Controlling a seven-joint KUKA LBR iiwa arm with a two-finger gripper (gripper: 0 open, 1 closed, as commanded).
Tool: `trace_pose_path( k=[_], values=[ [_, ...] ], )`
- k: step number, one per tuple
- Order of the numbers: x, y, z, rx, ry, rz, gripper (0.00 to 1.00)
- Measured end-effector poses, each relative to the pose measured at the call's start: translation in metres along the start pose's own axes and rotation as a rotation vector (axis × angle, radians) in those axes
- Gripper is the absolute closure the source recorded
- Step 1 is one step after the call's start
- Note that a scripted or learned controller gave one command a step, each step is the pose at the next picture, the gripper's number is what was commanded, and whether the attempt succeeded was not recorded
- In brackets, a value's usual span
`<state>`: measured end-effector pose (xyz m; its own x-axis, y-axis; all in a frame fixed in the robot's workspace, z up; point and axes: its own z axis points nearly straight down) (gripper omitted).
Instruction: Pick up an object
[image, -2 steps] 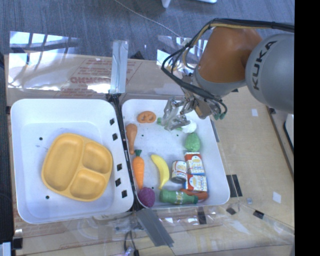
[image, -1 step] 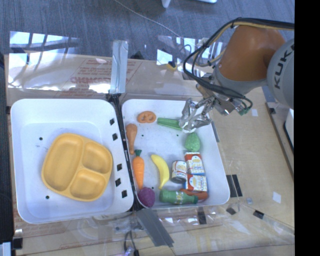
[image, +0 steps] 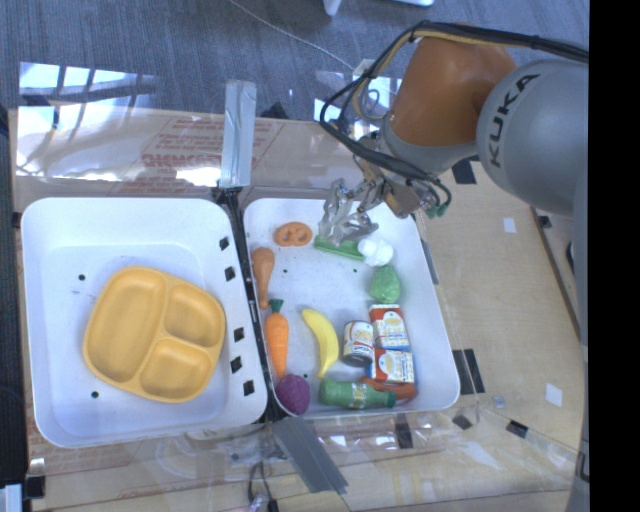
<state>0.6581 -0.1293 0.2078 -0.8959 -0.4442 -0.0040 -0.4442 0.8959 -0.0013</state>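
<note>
**Gripper low over the right bin's far edge**

The gripper (image: 343, 222) hangs right over a green stick-shaped item (image: 338, 247), beside the white ball (image: 375, 250). Its grip can't be made out. Banana (image: 321, 340) and carrot (image: 277, 340) lie nearer the front.

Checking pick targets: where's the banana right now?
In the camera view the banana lies in the right bin, toward its near edge, between the carrot on its left and the small can on its right.

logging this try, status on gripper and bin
Gripper low at right bin's far edge, over green stick. Nothing seen held. White ball beside it.
</note>
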Motion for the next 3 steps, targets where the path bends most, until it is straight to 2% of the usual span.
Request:
trace_pose_path(
  k=[1, 2, 3],
  values=[
    [0.059, -0.012, 0.008, -0.004, 0.004, -0.585, 1.0],
    [0.087, -0.035, 0.036, -0.006, 0.004, -0.898, 1.0],
    [0.151, -0.015, 0.02, -0.007, 0.003, -1.289, 1.0]
  ],
)
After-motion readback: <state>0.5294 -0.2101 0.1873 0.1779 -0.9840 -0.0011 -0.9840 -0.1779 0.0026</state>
